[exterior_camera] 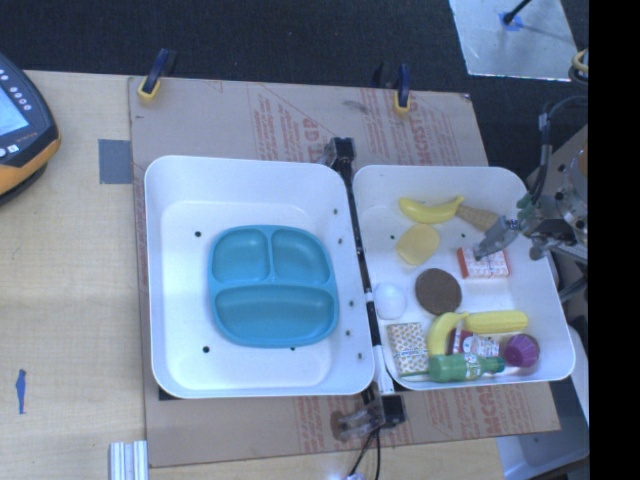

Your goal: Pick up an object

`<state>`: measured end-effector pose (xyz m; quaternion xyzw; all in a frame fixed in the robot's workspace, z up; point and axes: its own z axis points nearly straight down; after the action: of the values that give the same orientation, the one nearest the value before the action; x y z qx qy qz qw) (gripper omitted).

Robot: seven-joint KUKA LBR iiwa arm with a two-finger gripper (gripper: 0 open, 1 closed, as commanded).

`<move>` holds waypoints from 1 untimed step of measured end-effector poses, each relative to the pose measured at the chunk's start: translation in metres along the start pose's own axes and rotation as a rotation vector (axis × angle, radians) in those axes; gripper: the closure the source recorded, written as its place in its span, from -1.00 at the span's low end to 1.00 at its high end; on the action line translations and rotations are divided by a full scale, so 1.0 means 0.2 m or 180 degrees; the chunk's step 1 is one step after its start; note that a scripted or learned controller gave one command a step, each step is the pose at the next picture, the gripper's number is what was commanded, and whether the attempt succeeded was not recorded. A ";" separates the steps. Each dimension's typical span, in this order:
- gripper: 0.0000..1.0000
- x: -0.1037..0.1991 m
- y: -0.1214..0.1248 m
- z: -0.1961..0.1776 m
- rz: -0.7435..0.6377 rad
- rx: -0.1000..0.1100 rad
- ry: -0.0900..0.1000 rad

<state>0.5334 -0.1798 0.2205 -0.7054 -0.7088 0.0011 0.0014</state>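
The right bin [535, 298] holds several toy foods. A yellow banana [430, 208] lies at its back, with a pale yellow piece [418, 244] just in front of it. A brown disc [438, 290] sits in the middle and a white egg [388, 298] by the left wall. A red-and-white packet [484, 264] lies toward the right. My gripper [515, 246] hangs over the bin's right side, just above and right of that packet. Its fingers stand spread and open with nothing between them.
At the bin's front lie a yellow corn-like piece [495, 321], a small banana [440, 333], a cracker box [407, 348], a green bottle [460, 368] and a purple item [520, 350]. The left bin [170, 268] holds a blue divided plate [273, 286]. An orange-and-grey device [20, 123] sits far left.
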 end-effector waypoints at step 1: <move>-1.00 0.31 0.19 0.36 -0.0022 0.0015 0.0008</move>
<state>0.5710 -0.1179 0.1485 -0.7030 -0.7112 0.0019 0.0039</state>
